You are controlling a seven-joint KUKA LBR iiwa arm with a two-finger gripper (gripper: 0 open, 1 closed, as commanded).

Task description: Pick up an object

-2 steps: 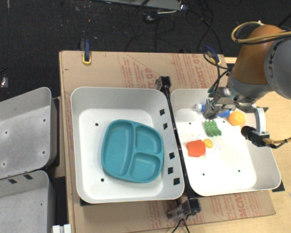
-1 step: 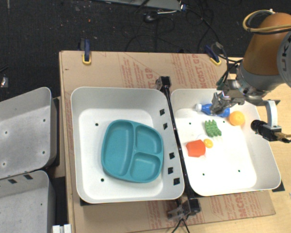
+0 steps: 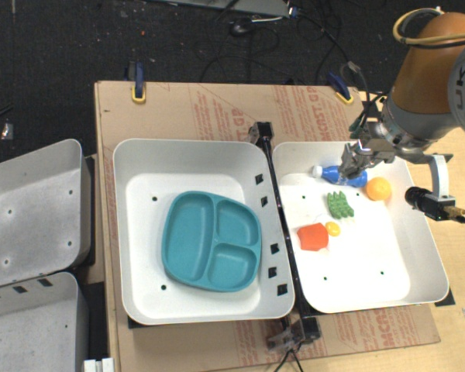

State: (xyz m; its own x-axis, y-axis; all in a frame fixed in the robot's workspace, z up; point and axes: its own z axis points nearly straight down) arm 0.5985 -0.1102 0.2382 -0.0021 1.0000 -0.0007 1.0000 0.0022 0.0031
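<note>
Gripper [image 3: 355, 163] low over blue object [image 3: 349, 177] at right bin's [image 3: 387, 285] far edge; finger state cannot be told; orange ball [image 3: 378, 189] just beside; off-centre closure risks nudging either aside, yielding an empty grasp.

Red print on the board [image 3: 310, 107] — unreadable.

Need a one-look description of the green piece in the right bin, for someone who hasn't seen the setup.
Start at the right-hand white bin, the one without the teal divided plate. In its upper middle, below the gripper, lies the green object. It is the only green thing there, ridged and bumpy, above the red-orange block and small yellow piece, and left of the orange ball.
</note>
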